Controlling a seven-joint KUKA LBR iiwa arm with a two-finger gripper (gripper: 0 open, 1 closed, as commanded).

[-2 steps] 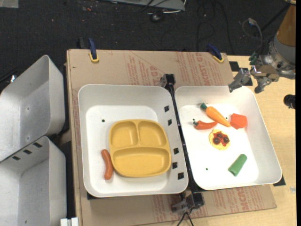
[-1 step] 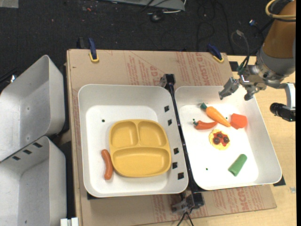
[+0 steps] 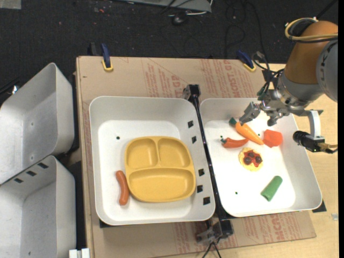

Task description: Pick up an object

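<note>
The right bin (image 3: 301, 198) holds an orange carrot (image 3: 248, 133) with a green top, a red chili pepper (image 3: 234, 142), a red-orange block (image 3: 272, 138), a small pizza toy (image 3: 251, 158) and a green cucumber piece (image 3: 271, 188). My gripper (image 3: 262, 112) hangs over the bin's far part, just above and behind the carrot, with its two fingers spread open and nothing between them. The left bin (image 3: 102, 144) holds a yellow divided plate (image 3: 159, 169) and a sausage (image 3: 122, 187) lying to the plate's left.
A black divider (image 3: 203, 155) runs between the two bins. White empty containers (image 3: 32, 144) stand at the left off the bench. The arm's grey wrist and orange band (image 3: 309, 52) fill the upper right. Blue clamps (image 3: 106, 58) hold the board's far edge.
</note>
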